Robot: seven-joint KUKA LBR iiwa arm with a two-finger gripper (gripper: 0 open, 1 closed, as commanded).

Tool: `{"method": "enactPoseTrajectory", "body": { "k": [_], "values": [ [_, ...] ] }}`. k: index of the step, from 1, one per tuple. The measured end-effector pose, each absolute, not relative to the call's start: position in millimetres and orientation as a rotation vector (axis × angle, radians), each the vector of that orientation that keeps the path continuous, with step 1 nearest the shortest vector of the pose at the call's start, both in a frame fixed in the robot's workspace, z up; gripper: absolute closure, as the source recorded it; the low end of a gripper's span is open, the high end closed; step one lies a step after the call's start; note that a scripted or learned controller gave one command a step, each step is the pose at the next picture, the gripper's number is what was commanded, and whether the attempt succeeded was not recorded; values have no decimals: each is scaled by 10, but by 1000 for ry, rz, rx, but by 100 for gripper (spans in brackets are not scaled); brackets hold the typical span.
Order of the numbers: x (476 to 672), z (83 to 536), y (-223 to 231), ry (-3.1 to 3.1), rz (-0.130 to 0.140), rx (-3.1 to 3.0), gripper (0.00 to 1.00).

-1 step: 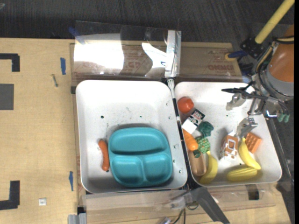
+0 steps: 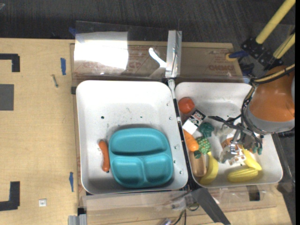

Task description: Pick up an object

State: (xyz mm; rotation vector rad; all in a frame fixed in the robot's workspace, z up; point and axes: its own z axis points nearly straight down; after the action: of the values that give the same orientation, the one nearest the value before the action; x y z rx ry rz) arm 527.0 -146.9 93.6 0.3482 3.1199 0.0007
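The right bin (image 2: 220,90) holds a jumble of toy food. There is a red-orange tomato (image 2: 186,104), a white and black box (image 2: 193,121), a carrot (image 2: 190,140), a green piece (image 2: 204,144), a banana (image 2: 212,170), a brown block (image 2: 198,163) and a yellow corn cob (image 2: 243,174). My gripper (image 2: 231,150) reaches down into this bin from the right, just above the corn cob, over a small orange and white item (image 2: 236,154). Dark cables and the wrist hide its tips.
In the left bin (image 2: 93,97) a teal divided tray (image 2: 140,157) lies at the front, with an orange sausage (image 2: 105,155) along its left side. The arm's orange band (image 2: 274,102) hangs over the right bin's right edge. Yellow poles (image 2: 277,15) stand at the back right.
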Motion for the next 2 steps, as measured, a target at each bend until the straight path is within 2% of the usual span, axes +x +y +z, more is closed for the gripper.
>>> {"method": "enactPoseTrajectory", "body": {
  "k": [1, 2],
  "values": [
    [4996, 887, -1445, 3074, 0, 592, 0],
    [5590, 885, -1044, 3011, 2, 859, 0]
  ]
}}
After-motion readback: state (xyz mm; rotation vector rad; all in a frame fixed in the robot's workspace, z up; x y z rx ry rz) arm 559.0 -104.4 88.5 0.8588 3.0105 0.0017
